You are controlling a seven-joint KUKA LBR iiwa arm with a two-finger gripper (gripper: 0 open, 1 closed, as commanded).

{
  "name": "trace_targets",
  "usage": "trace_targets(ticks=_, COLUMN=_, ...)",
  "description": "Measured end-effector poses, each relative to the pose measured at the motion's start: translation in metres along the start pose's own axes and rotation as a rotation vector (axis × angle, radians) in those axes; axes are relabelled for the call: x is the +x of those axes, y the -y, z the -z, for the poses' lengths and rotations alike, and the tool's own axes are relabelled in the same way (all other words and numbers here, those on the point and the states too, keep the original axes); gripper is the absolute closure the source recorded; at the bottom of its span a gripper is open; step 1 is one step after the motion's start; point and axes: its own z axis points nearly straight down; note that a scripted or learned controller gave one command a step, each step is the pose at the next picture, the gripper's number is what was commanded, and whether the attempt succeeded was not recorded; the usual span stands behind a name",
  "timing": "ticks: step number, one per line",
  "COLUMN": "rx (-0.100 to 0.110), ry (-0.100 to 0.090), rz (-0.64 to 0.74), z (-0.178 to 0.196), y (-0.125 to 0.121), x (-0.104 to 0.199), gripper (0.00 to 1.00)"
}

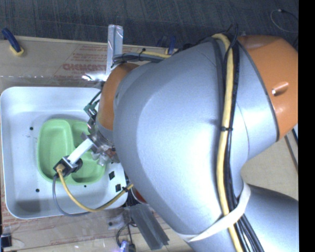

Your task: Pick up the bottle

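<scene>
The grey arm with its orange band (107, 101) reaches in from the right and covers most of the bench. Its gripper (96, 148) hangs low over the left white bin (16, 140), above the right part of a light green, dish-shaped object (55, 143) lying on the bin floor. A white bar with a black end (68, 164) sticks out from the gripper toward the lower left, over the green object. A small pale, glassy shape (102, 159) sits right under the gripper; I cannot tell what it is.
A yellow cable (76, 198) loops from the black end across the bin's front part. A bit of something red-orange (136, 196) peeks out under the arm by the bin's front right corner. Brown cardboard (58, 59) lies behind the bin.
</scene>
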Motion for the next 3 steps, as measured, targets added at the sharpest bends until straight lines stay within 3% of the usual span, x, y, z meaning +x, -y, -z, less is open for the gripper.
trace_targets(ticks=1, rx=-0.006, ry=-0.007, rz=-0.211, z=0.117, y=0.03, x=-0.008, gripper=1.0)
trace_targets(ticks=2, rx=-0.006, ry=-0.007, rz=-0.211, z=0.117, y=0.03, x=-0.008, gripper=0.0)
trace_targets(ticks=3, rx=-0.004, ry=-0.004, rz=-0.341, z=-0.03, y=0.106, x=0.027, gripper=0.0)
